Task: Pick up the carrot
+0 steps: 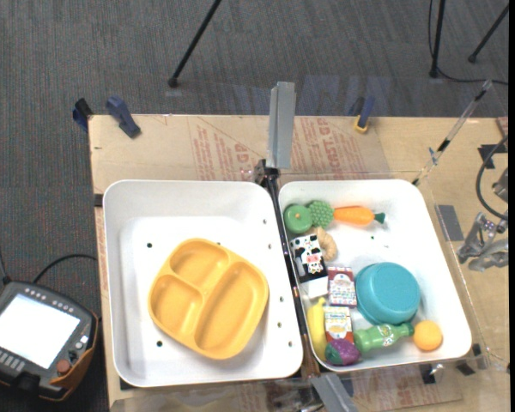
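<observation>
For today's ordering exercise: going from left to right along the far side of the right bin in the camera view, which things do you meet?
Green apple → bumpy green toy → carrot, which lies on its side with its green tip pointing right.

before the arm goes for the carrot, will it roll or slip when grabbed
The carrot looks like smooth, rigid toy plastic, so probably light and a little slippery. Its rounded, tapered body lies flat on the right bin's floor, so a nudge may roll it.
</observation>
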{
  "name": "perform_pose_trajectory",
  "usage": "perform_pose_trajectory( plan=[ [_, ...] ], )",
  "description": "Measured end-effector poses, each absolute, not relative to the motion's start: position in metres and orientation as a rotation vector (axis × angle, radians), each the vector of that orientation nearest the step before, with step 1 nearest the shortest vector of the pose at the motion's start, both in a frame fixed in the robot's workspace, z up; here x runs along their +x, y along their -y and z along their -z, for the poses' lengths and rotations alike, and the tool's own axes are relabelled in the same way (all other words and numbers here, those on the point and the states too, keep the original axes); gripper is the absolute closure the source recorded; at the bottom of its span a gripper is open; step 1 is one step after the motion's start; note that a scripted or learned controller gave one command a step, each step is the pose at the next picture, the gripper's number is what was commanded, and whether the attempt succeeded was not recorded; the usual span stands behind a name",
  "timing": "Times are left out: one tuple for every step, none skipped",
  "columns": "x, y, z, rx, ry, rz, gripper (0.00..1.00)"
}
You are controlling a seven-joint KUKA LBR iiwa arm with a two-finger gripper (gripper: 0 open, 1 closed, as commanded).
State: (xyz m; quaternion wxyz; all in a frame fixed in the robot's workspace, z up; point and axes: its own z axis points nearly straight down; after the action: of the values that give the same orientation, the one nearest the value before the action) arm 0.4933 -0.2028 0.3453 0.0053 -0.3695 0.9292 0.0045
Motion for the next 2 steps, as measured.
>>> perform_pose_trajectory(
  plan=[
    [0.485,0.208,-0.368,-1.825,-2.552,-0.001,1.0],
    [0.477,0.209,-0.26,-2.35,-2.082,-0.016,1.0]
  ],
)
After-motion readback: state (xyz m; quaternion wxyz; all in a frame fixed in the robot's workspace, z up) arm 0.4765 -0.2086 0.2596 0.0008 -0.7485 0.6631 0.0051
